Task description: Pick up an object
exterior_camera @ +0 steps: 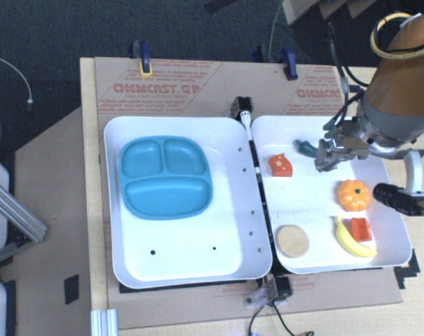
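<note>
Just left of tool point(329, 156), teal object point(307, 146)

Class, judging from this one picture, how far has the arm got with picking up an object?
Done: the gripper has reached the right bin, beside a small teal item. In hand: nothing visibly gripped. Left: grasping and lifting; the strawberry, pumpkin, banana lie untouched.

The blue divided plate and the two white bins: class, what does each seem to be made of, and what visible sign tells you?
The blue divided plate looks like moulded plastic with a matte, even colour and soft rounded ridges between its three sections. The white bins also seem plastic, smoother and slightly glossy, with rounded corners and thin raised rims; a coated metal cannot be ruled out.
</note>
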### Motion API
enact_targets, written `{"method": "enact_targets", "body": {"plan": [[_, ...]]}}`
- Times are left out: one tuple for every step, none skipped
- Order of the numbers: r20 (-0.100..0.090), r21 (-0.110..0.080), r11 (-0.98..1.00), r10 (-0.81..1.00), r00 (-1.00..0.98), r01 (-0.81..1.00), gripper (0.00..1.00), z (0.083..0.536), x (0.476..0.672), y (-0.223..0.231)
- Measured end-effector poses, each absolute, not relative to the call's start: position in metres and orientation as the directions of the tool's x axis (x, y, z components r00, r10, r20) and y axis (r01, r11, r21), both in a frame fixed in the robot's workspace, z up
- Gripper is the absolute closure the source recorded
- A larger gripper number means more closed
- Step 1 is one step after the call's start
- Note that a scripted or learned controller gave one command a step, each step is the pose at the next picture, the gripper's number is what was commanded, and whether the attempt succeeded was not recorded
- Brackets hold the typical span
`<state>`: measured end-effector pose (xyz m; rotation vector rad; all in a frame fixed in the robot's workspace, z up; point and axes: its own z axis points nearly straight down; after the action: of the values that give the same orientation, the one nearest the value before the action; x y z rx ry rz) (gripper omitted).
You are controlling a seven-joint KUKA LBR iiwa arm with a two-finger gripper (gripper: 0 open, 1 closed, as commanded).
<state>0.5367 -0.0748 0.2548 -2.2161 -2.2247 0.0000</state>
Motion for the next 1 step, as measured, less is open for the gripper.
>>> {"method": "enact_targets", "body": {"plan": [[0.001, 0.002, 0.005, 1.0, -0.005, 1.0, 1.0, 0.2589, 0.544, -0.0237]]}}
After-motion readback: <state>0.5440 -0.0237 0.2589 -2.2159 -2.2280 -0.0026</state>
